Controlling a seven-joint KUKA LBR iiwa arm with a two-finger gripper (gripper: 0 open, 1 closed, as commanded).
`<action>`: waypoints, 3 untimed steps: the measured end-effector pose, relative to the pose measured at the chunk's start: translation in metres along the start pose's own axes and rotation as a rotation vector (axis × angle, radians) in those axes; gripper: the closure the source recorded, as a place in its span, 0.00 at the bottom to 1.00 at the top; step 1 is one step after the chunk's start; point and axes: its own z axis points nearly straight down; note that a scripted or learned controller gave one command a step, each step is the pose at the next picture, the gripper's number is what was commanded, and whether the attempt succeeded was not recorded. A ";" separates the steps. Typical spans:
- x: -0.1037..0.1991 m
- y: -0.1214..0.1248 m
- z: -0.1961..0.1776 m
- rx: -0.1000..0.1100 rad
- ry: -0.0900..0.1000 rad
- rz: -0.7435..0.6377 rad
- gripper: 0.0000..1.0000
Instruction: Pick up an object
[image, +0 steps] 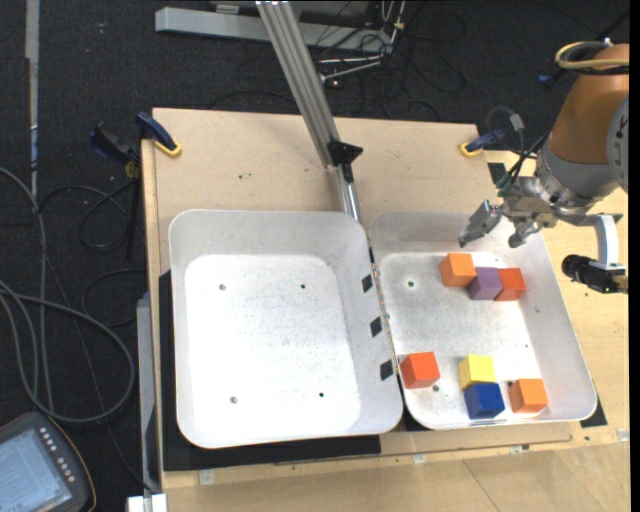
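With its two fingers spread and empty, the pincer (499, 230) should descend straight over the small orange wooden cube (459, 268) just below-left, avoiding the touching purple block (487, 283).

Two bins side by side on table (260, 150). Left bin (265, 320) at frame centre-left; right bin (545, 310) holds seven blocks (420, 368); pincer (500, 228) over its upper edge.
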 end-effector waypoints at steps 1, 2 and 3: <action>0.000 0.000 0.000 0.000 0.000 0.000 0.00; 0.006 -0.001 0.044 0.002 0.000 -0.001 0.00; 0.005 0.003 0.107 0.004 0.001 -0.001 0.00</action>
